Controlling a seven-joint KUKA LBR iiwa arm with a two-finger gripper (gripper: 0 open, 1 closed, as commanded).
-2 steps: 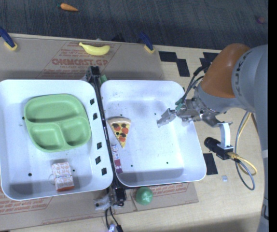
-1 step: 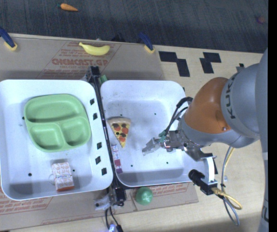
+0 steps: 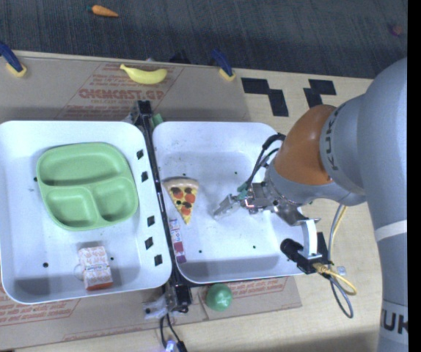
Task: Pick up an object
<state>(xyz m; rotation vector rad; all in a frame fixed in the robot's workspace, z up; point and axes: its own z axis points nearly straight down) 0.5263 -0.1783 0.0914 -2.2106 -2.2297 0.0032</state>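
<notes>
Pincer [image 3: 225,206] over right bin, pizza slice [image 3: 182,198] beside

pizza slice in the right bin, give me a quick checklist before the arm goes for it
1. Target in view: ok. The pizza slice lies flat near the left wall of the right bin.
2. Space around the slice: ok, nothing touches it.
3. Pincer position: not ok. It sits to the right of the slice, not over it.
4. Pincer carrying nothing: ok, nothing shows between its tips.
5. Pincer opening: cannot tell.
6. Nearness to the divider between the bins: not ok. The slice lies close to it, so one side may be cramped.
</notes>
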